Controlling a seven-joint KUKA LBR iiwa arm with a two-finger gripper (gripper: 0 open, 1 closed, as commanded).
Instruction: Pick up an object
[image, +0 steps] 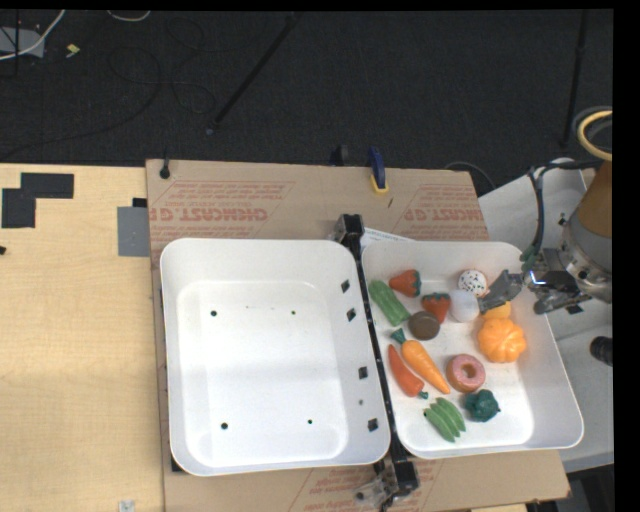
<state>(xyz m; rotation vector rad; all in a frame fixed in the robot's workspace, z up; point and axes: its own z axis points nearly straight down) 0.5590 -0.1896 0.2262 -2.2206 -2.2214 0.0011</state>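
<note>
The gripper (503, 287) hangs low over the right bin (560, 420), just above the orange pumpkin (502, 339); whether its grip is open, I cannot tell. Nothing visibly held. Best bet: drop straight onto the pumpkin, steering clear of the white ball (472, 282).

Free room and obstacles across the two bins.

The left bin (190, 300) offers an open floor, entered freely from above. The right bin (555, 420) is crowded: cucumber (387, 301), carrot (426, 366), donut (466, 372), pumpkin (502, 340), broccoli (482, 405) and ball (472, 282) lie close together, leaving narrow gaps. Bare floor remains along its near right corner. The gripper (503, 287) occupies the far right side, beside the pumpkin. Black clips (362, 372) line the shared rim.
</note>
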